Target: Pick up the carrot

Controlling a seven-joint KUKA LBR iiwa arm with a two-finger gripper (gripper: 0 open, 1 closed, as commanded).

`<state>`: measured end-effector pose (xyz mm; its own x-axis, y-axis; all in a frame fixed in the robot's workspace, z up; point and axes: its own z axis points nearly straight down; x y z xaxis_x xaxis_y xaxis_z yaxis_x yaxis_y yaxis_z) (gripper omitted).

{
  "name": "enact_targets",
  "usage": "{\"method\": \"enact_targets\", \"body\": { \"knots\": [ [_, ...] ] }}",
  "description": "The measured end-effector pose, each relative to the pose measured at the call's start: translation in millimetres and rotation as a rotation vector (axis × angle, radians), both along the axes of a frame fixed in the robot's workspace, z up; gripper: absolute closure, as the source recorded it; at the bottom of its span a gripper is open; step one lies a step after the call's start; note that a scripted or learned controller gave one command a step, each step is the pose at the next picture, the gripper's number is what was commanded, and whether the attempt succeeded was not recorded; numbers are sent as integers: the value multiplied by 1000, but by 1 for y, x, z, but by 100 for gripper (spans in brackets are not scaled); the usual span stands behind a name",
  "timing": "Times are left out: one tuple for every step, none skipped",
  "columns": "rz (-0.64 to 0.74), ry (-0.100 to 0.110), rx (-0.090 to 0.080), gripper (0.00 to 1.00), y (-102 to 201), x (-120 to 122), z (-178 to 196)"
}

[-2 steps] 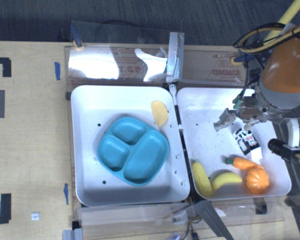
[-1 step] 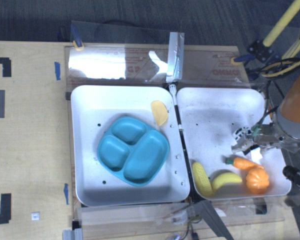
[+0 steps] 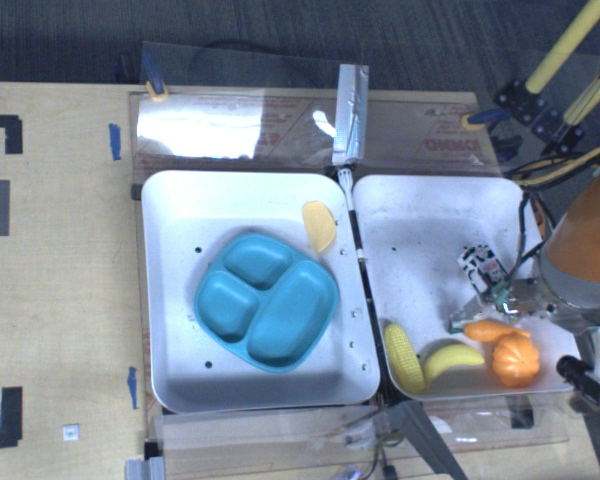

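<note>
The carrot [image 3: 492,330], orange with a small green end pointing left, lies near the front right of the right bin [image 3: 420,218]. It rests just above a small orange pumpkin [image 3: 516,360] and a yellow banana [image 3: 450,359]. My gripper [image 3: 488,290] hangs over the right side of that bin, right above the carrot's upper edge and very close to it. Whether it touches the carrot is not clear from this angle. The grey arm with its orange band [image 3: 582,243] comes in from the right.
A corn cob [image 3: 403,358] lies along the right bin's front left wall. The left bin [image 3: 180,208] holds a blue divided plate [image 3: 268,300] and a pale yellow slice [image 3: 320,225] by its right wall. A metal clamp [image 3: 351,113] stands behind the bins.
</note>
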<state>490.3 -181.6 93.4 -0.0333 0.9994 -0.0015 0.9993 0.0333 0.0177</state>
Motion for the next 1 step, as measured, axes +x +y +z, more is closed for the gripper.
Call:
{"method": "enact_targets", "body": {
  "knots": [
    [3,14,3,0,-20,-3,2]
  ]
}}
